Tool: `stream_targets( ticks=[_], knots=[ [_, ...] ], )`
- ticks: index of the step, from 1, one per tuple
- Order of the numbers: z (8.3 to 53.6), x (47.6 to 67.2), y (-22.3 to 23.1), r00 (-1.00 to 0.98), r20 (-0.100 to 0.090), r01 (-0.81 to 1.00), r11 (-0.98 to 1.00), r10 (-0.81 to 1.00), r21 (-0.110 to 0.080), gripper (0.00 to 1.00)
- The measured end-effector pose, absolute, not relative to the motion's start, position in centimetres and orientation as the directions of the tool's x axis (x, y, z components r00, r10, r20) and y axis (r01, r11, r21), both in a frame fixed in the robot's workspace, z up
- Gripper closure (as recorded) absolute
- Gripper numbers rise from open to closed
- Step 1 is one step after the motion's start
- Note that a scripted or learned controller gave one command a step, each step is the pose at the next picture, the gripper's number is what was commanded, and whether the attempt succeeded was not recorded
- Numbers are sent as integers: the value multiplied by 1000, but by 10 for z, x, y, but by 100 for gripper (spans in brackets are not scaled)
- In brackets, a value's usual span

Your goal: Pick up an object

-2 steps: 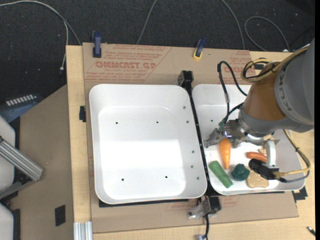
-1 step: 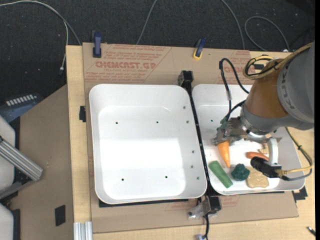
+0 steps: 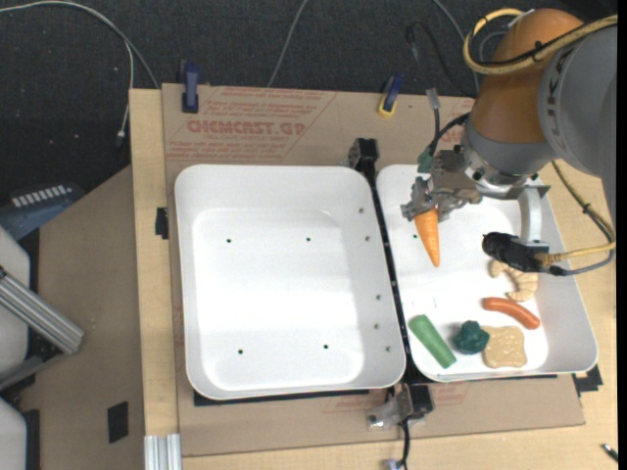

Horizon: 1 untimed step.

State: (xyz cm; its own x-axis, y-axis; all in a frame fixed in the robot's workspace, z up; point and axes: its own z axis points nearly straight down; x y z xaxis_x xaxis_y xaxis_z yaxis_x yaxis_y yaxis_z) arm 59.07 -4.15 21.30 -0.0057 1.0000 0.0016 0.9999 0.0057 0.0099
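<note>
An orange carrot (image 3: pixel 428 238) hangs point down over the upper left part of the right bin (image 3: pixel 568 351). My gripper (image 3: pixel 427 211) is shut on the carrot's thick top end, with the grey arm and its orange band reaching in from the upper right. Lower in the same bin lie a green stick-shaped piece (image 3: pixel 432 341), a dark teal lump (image 3: pixel 471 337), a tan biscuit-like piece (image 3: pixel 506 347), a red-orange sausage (image 3: pixel 510 310) and a small beige piece (image 3: pixel 523 285).
The left bin (image 3: pixel 201 262) sits beside the right one on a cardboard sheet. A black cable plug (image 3: pixel 509 249) hangs over the right bin's right side. Blue and yellow clamps (image 3: pixel 189 86) hold the cardboard at the back edge.
</note>
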Motion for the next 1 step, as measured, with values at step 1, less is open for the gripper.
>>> stream_targets(
  ticks=[1],
  knots=[
    [209,560,17,-5,2,1000,5,1000,0,100]
  ],
)
